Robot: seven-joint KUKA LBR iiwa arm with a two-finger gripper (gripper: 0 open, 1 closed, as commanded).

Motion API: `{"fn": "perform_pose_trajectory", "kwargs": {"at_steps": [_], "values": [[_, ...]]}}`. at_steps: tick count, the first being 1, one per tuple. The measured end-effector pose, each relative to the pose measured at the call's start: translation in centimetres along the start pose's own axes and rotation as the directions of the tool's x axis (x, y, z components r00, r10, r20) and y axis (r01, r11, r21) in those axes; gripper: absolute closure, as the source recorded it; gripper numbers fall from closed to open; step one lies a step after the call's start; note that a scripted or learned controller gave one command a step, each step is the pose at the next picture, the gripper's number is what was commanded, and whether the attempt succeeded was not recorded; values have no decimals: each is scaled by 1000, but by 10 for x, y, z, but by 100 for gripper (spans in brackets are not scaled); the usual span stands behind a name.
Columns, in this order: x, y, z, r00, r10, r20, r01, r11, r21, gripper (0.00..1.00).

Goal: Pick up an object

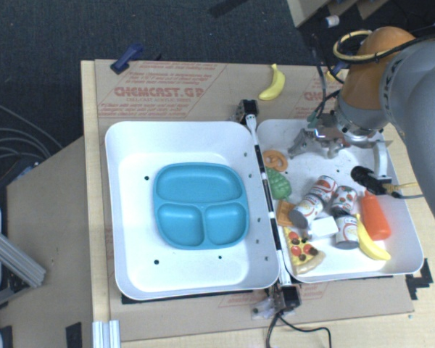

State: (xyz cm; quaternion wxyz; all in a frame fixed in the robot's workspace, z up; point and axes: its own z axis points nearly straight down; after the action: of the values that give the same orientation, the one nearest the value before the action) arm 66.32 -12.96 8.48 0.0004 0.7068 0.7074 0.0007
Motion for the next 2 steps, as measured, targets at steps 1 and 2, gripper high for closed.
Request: {"fn": "perform_pose_trajectory", "kwargs": {"at_steps": [1, 2], "values": [[0, 1, -10, 1000, -1, 1, 1, 1000, -2, 100], [0, 1, -10, 1000, -1, 1, 1, 1000, -2, 0]]}}
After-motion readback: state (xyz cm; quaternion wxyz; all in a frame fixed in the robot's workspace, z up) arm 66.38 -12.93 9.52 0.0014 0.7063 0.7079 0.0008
